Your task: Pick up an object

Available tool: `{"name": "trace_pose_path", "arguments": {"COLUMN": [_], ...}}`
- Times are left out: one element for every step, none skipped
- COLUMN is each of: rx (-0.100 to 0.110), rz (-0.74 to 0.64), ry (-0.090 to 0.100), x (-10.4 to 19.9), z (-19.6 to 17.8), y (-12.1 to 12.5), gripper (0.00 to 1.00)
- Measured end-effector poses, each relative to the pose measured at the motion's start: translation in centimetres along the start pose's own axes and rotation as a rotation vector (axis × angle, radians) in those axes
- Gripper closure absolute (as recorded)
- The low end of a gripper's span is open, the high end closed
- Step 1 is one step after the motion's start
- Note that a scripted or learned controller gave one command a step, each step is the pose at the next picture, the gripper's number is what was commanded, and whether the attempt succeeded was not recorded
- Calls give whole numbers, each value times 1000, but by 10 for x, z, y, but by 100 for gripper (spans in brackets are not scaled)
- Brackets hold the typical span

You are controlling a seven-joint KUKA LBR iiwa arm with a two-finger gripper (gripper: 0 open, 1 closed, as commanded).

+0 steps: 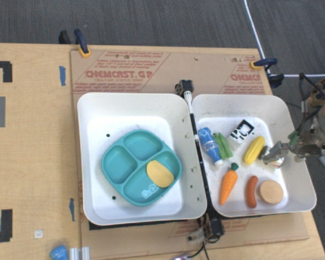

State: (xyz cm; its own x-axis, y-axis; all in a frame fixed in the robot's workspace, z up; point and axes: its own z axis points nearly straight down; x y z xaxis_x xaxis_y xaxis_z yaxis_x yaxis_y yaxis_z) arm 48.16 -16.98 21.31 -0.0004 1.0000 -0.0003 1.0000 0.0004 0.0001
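Pincer (274, 155) at right bin's (299, 145) edge — beside corn (253, 149), bare floor behind

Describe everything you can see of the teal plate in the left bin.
The teal plate is a rounded, plastic-looking tray split into three compartments by raised ridges. It lies flat on the floor of the left bin, turned at a slant to the bin's walls and apart from them. A yellow oval piece rests in its right-hand compartment. A small pale marking shows in the compartment nearest the camera.
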Motion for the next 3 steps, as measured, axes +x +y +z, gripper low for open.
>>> {"name": "trace_pose_path", "arguments": {"rx": [2,-5,-9], "rz": [-70,-29,-26], "ry": [2,1,-3], "x": [59,77,75], "z": [92,127,116], "y": [-3,-1,0], "gripper": [0,0,100]}}
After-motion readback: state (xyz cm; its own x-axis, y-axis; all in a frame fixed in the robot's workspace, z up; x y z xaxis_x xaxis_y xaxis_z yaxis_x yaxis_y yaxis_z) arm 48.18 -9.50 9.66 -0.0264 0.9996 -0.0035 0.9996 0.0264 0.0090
